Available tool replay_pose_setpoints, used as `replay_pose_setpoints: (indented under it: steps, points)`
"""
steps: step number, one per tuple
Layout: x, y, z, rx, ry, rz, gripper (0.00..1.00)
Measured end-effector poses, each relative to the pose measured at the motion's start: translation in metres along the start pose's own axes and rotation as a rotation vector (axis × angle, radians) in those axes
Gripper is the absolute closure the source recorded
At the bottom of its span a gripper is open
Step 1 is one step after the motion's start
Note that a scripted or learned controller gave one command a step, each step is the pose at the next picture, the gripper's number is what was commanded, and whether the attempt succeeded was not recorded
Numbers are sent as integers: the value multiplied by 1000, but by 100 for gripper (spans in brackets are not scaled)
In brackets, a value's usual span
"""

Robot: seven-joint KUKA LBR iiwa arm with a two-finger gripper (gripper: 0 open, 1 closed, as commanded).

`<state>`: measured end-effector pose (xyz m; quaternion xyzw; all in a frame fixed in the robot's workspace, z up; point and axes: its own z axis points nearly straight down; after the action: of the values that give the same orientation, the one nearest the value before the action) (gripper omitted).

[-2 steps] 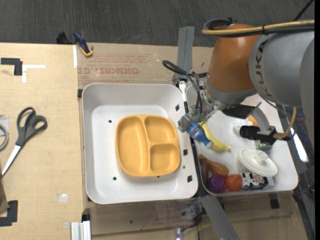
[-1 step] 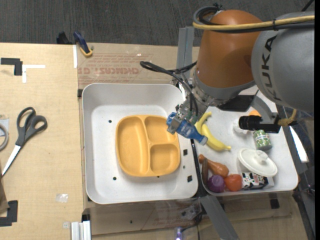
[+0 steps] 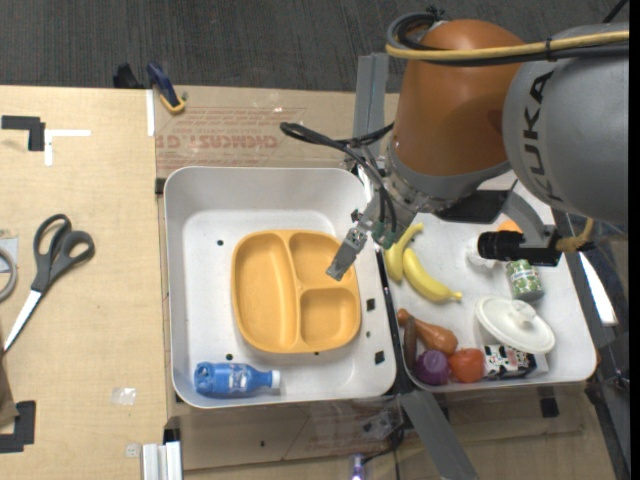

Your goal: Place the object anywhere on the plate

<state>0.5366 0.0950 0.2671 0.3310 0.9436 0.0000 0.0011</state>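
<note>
The gripper (image 3: 341,261) hangs tilted over the right edge of the yellow plastic divided plate (image 3: 262,298), its tip pointing down and to the left, just above the ridge between the two small compartments. From where I stand I cannot tell whether it is clenched or released, and I can make out nothing in it.

The plate lies flat in the middle of the left shallow white bin (image 3: 190,268), its large compartment on the left and the two small ones on the right. A small blue plastic bottle with a white cap (image 3: 235,378) lies on its side in that bin's near left corner, apart from the plate.

Just beside the gripper, across the wall between the bins, two yellow bananas (image 3: 418,268) lie in the right shallow white bin (image 3: 458,251). Nearer the front edge there is a brown and orange elongated piece (image 3: 428,332), then a purple round thing (image 3: 432,367) touching a red round thing (image 3: 466,365), and a black and white printed box (image 3: 508,361). A white round lid with a knob (image 3: 514,324) sits above the box, and a small green-labelled can (image 3: 525,280) stands behind it.

The bulky grey and orange arm (image 3: 470,98) looms over the far right.

Out on the wooden bench (image 3: 90,368), well apart to the left, lie black-handled scissors (image 3: 45,263).
</note>
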Motion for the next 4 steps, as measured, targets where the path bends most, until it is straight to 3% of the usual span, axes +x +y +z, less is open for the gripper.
replay_pose_setpoints:
  steps: [1, 2, 3, 4]
  points:
    - [-1, 0, -9, 0, -1, 1, 100]
    - [46, 24, -12, 1, 1, -97, 100]
    - [46, 23, -12, 1, 1, -97, 0]
    - [21, -4, -116, 0, 0, -51, 0]
